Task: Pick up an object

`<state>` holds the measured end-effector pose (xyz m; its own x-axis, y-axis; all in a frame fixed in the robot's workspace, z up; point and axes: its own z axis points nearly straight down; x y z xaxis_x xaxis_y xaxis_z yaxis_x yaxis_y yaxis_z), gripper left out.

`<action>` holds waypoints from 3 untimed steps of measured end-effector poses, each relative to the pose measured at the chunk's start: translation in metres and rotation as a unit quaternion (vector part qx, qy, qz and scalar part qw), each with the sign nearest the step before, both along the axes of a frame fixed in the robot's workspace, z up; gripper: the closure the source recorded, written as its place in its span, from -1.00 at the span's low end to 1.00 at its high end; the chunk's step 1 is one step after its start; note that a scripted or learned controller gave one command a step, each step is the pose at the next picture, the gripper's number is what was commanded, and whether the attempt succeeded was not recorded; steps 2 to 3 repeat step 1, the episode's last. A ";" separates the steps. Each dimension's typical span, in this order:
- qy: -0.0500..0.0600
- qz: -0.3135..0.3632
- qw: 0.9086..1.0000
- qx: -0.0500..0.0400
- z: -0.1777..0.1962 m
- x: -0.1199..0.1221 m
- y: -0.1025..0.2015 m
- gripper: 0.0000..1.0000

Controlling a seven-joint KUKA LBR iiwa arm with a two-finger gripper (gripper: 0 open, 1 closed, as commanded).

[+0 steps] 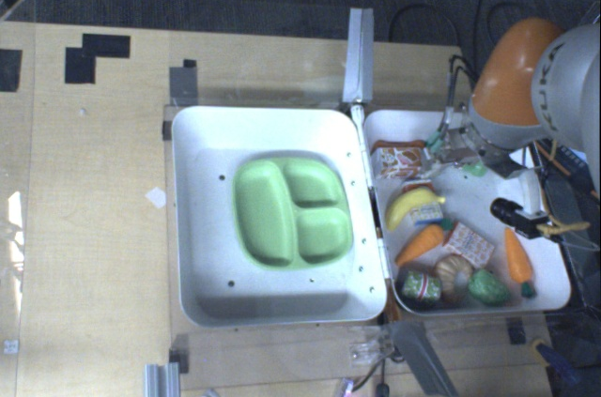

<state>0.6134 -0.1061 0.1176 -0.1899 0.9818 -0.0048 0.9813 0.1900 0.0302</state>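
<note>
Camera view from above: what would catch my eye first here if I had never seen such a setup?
Probably the green divided tray, lying alone in the left white bin. Next, the right bin, crowded with toy food: a banana, two carrots, a broccoli. Over its upper edge looms the grey arm's orange band.

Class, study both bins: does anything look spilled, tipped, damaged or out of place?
Nothing stands out. The green divided tray lies flat in the left bin. The toy foods, such as the banana and two carrots, lie jumbled but inside the right bin.
</note>
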 end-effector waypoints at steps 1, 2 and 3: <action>0.012 -0.092 0.996 0.001 0.119 0.013 0.077 1.00; 0.012 -0.092 0.996 0.001 0.119 0.013 0.077 1.00; 0.012 -0.092 0.996 0.001 0.119 0.013 0.077 1.00</action>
